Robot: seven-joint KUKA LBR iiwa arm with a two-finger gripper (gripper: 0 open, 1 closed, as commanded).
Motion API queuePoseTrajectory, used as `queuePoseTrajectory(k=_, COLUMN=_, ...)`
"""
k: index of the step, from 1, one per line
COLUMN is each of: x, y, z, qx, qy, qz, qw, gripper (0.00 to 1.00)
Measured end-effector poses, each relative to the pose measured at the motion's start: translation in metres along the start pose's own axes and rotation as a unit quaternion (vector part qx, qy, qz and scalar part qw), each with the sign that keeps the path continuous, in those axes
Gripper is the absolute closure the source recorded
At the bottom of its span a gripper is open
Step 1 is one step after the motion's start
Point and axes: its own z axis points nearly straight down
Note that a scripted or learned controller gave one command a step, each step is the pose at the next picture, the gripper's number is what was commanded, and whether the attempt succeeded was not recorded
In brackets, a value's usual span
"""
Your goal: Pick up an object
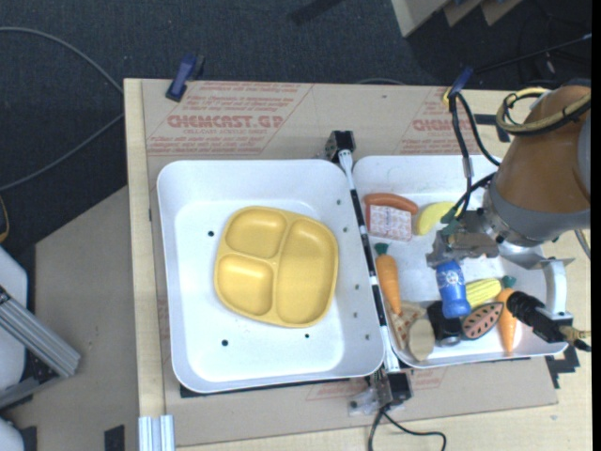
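Two white bins share the bench: the gripper (460,244) hangs directly over the blue bottle (453,288) at five o'clock, seemingly lined up to grab, though its finger spread cannot be told.

Toys crowd the right bin (404,172): a carrot (389,283) along its left wall, a blue bottle (452,287), corn (483,290) and smaller pieces packed at the near edge, leaving open floor only at the far left. The left bin (188,205) offers a broad clear margin around its yellow divided plate (276,266).
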Motion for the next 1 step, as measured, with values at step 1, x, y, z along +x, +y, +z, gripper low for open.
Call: queuePoseTrajectory(k=1, x=0.0339, y=0.0055, z=-0.0387, qx=-0.001, qy=0.000, qz=-0.001, qw=1.0000, gripper=1.00)
